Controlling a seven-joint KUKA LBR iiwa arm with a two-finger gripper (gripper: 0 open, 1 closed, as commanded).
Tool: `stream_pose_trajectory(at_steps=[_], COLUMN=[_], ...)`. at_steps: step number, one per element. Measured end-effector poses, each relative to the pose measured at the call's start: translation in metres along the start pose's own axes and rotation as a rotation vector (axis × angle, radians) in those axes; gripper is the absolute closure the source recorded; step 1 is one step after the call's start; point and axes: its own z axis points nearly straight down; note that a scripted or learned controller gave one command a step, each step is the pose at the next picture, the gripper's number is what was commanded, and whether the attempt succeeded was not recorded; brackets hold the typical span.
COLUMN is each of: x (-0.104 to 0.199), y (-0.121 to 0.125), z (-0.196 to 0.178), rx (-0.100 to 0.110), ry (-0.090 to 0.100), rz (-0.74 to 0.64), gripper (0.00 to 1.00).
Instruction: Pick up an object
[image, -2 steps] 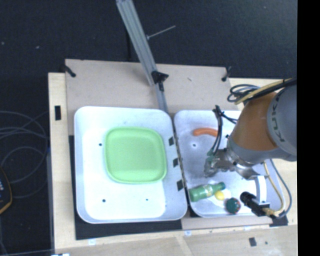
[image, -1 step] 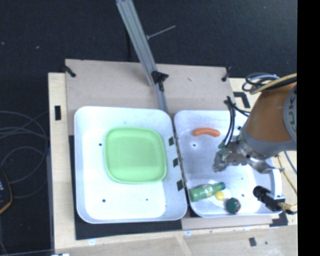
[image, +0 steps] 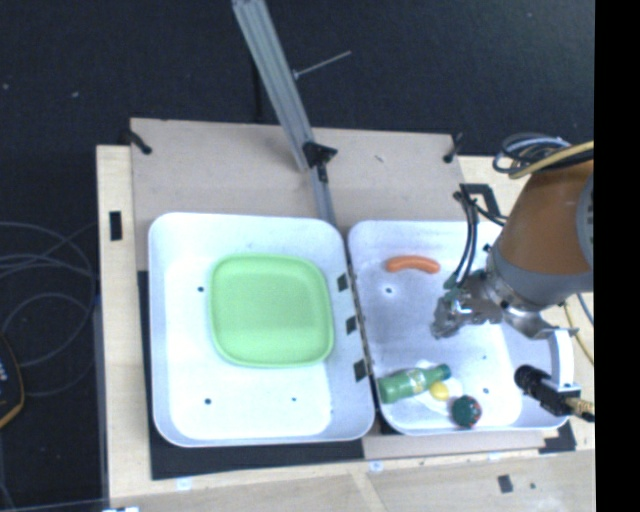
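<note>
In the right bin (image: 400, 300) lie an orange carrot-like piece (image: 412, 264) near the back wall, a green bottle (image: 411, 382) with a yellow cap toward the front, a small yellow piece (image: 440, 391) beside it, and a dark green ball (image: 465, 409) at the front wall. My gripper (image: 447, 322) hangs over the middle of this bin, right of centre, apart from all of these. Nothing shows between its fingers.
The left bin (image: 180, 300) holds a light green square plate (image: 271, 309). A grey metal pole (image: 285, 95) slants in from the top down to the divide between the bins. The arm's orange band (image: 545, 225) and cables fill the right side.
</note>
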Motion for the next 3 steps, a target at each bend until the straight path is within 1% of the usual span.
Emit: stream_pose_trajectory(at_steps=[1,2,3], x=[0.044,0.107,0.154], y=[0.005,0.010,0.016], z=[0.002,-0.001,0.000], rx=[0.002,0.002,0.003], ry=[0.001,0.001,0.001], rz=[-0.004,-0.006,-0.003], gripper=[1.00,1.00,1.00])
